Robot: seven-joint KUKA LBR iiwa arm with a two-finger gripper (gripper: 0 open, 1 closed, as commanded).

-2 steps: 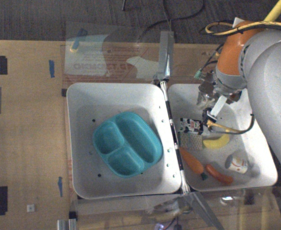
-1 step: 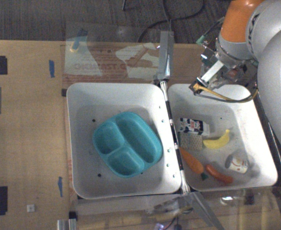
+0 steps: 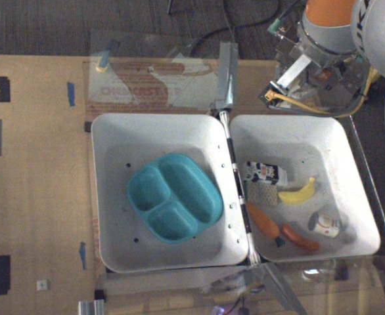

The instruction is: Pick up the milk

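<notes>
Risk: milk carton [image 3: 266, 172] lies flat against the left wall of the right bin [image 3: 311, 151]. A grey speckled block [image 3: 261, 193], possibly a sponge, touches its near edge, and the banana [image 3: 297, 193] is just beside. A descent could clip the wall or pinch a neighbour instead. Lying low, the carton may slide out of a shallow grasp. The gripper [image 3: 311, 77] hangs beyond the bin's far rim, well apart from the milk, which sits nearer the camera and to its left. Open or closed: cannot tell.
</notes>
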